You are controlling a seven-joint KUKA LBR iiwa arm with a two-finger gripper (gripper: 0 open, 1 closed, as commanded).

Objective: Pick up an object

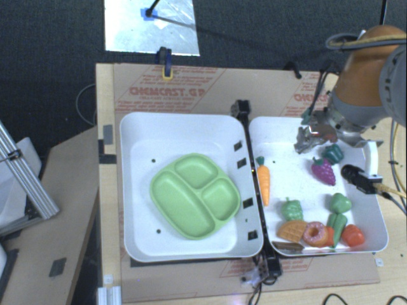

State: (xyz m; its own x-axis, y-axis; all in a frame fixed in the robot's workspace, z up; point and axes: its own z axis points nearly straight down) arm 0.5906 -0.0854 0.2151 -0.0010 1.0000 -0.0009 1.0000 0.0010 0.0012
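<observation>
One teal toy [332,152] beside fingers [305,140]

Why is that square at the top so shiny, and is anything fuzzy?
In the camera view, the silvery sheet bounces light back as glare; the gripper looks soft and smeared, while the green plate and toy carrot look sharp.

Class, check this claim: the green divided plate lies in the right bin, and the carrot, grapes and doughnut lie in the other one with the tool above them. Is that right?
Not quite. The camera view shows the plate in the left bin, not the right. The carrot, grapes and doughnut do lie in the other bin, with the tool above them.
</observation>
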